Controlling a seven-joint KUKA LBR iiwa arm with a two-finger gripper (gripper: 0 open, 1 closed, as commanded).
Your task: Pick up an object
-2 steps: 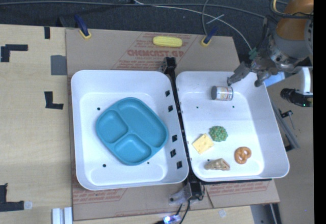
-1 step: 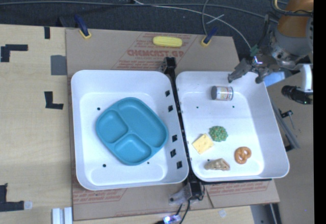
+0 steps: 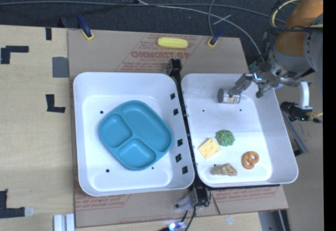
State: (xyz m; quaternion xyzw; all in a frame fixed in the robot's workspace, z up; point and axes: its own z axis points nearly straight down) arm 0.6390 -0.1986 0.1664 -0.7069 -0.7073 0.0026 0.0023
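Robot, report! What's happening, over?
Gripper low in right bin, nothing seen held. Broccoli, cheese, pretzel untouched. Nothing blocking.

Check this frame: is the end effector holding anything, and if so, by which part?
Nothing shows held. The end effector sits low over bare floor in the right white bin, apart from the green broccoli piece and yellow cheese wedge.

Layout: two shallow white bins side by side.

The left white bin (image 3: 84, 119) holds a blue sectioned plastic tray (image 3: 135, 134) at centre. The right white bin (image 3: 273, 135) holds four toy foods near its front edge: yellow cheese wedge (image 3: 209, 148), green broccoli (image 3: 225, 137), brown pretzel (image 3: 250, 160), tan bread piece (image 3: 224, 170).
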